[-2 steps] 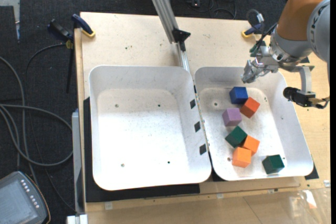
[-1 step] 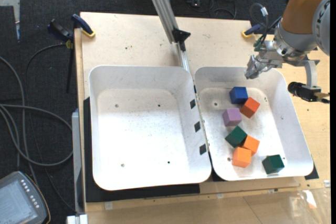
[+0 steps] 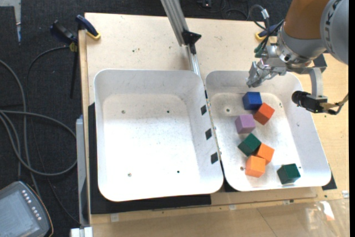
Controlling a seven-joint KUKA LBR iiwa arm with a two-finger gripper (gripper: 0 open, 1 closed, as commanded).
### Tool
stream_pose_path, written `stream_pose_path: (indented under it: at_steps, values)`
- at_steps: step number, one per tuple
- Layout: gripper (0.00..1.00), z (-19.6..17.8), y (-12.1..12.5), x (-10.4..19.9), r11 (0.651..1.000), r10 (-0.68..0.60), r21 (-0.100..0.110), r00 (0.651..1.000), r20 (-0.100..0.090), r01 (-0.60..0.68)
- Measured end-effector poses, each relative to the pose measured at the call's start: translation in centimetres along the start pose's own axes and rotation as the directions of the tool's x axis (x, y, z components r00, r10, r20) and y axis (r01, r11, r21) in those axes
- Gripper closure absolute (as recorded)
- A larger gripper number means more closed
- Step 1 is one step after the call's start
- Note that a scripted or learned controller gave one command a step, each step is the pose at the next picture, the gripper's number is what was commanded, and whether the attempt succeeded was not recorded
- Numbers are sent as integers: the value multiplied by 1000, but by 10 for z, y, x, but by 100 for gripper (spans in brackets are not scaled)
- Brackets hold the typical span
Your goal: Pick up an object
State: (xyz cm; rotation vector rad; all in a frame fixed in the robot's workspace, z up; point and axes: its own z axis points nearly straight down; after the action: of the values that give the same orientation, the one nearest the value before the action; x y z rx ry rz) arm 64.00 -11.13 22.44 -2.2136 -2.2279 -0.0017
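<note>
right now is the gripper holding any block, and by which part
Nothing is held. The gripper hangs above the right bin's far end, just over the blue block, which lies in the bin.

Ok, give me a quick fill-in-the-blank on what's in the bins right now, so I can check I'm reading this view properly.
1. All the cubes lie in the ____ bin as the camera sees it.
2. The gripper is above the far end of that bin, nearest the ____ cube.
3. The number of orange cubes is ____.
4. The cube nearest the bin's front right corner is dark ____.

Missing words: right; blue; three; green
</note>
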Motion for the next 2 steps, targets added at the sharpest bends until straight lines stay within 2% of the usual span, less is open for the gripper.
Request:
stream_pose_path:
  at_steps: [1, 2]
  values:
    - [100, -12, -10, 53, 1000, -2, 0, 1000, -1, 2]
    - [100, -3, -31, 108, 1000, -2, 3, 1000, 0, 2]
